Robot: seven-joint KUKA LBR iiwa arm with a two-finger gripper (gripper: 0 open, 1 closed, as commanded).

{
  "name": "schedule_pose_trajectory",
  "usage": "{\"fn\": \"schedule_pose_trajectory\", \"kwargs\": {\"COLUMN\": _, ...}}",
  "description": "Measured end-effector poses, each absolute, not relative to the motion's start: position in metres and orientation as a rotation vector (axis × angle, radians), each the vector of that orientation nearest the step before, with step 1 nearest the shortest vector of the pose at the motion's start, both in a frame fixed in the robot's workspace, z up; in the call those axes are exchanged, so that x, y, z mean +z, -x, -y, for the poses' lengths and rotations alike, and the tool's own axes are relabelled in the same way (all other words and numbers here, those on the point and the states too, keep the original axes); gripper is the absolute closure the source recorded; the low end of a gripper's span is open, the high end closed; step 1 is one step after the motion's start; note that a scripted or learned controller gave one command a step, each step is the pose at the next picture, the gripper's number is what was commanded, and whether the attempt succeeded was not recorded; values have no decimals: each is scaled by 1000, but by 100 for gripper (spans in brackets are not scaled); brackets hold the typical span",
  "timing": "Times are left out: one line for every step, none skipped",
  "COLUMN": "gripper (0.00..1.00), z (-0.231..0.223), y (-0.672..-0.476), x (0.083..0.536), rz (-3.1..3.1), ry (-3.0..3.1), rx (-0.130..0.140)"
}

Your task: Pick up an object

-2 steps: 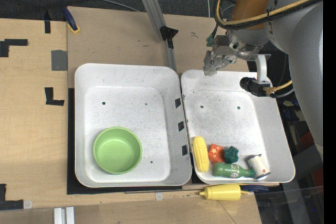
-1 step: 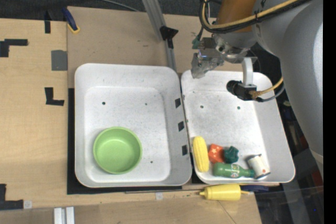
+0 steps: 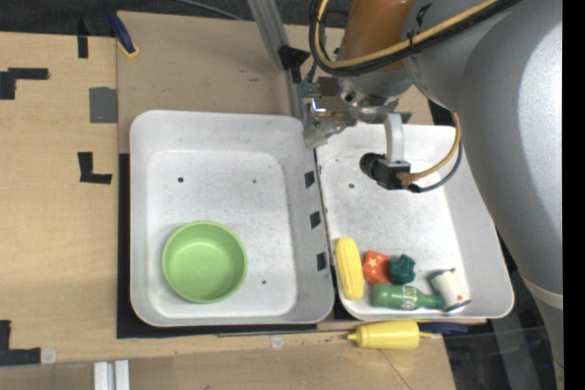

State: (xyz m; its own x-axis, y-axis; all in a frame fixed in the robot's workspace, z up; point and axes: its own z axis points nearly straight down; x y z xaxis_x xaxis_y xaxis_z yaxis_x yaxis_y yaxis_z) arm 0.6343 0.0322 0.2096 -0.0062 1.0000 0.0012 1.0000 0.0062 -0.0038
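Arm hanging over two bins, one bowl and six small things.

The gripper (image 3: pixel 315 129) is hovering at the far end of the seam between the left bin (image 3: pixel 137 196) and the right bin (image 3: pixel 402 215); I cannot tell how wide it is standing or whether it is gripping anything. One green bowl (image 3: pixel 205 261) is sitting in the left bin. Five things are crowding the right bin's near corner: one corn cob (image 3: pixel 347 268), one red piece (image 3: pixel 374 266), one dark green piece (image 3: pixel 402 268), one green bottle (image 3: pixel 403 295), one white cup (image 3: pixel 449 286). One yellow bottle (image 3: pixel 388 335) is lying outside on the bench.
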Motion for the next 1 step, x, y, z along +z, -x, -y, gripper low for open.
{"fn": "schedule_pose_trajectory", "kwargs": {"gripper": 100, "z": -92, "y": -623, "x": 208, "rz": 2228, "ry": 2210, "rx": 2}}
